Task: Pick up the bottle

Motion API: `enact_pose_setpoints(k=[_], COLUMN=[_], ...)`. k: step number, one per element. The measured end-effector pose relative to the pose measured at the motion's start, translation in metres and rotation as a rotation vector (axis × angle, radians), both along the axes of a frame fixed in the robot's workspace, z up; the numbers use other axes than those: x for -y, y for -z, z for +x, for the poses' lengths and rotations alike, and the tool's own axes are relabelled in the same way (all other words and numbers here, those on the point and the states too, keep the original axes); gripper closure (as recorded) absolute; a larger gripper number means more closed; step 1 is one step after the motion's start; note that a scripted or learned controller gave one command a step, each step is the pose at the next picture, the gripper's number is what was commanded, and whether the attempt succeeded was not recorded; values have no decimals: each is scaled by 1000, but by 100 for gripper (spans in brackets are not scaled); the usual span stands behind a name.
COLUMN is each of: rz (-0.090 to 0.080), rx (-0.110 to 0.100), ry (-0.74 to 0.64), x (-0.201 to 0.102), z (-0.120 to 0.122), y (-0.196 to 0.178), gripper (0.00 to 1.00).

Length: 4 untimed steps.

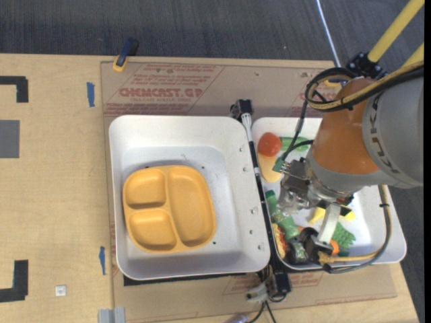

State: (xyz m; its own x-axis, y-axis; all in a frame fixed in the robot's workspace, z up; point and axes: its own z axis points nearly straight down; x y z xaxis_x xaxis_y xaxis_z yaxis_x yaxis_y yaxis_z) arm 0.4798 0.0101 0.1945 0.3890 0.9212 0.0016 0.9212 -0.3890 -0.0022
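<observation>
Mostly, the arm [350, 140] covers the right bin [394, 241], hiding much of the toy clutter there. Its gripper [303, 210] sits low among the pieces. No bottle is clearly distinguishable. A yellow divided plate [168, 207] lies in the left bin [135, 140].

Bright, even overhead light; soft shadows inside the left bin [135, 130]; mild glare on white plastic; slightly soft focus throughout.

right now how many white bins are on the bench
2. The left bin holds a yellow divided tray; the right bin sits beside it under the arm, cluttered with small items.
</observation>
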Motion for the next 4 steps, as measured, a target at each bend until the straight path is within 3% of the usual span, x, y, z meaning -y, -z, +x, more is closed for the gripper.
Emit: enact_pose_setpoints(k=[1,2,3,4], rz=[-1,-3,0,0], rx=[-3,2,-1,-1], ry=[-132,-183,-379,-673], x=[-52,6,4,-30], z=[-1,34,-1,-1], y=[10,-9,8,10], gripper=[100,100,100,100])
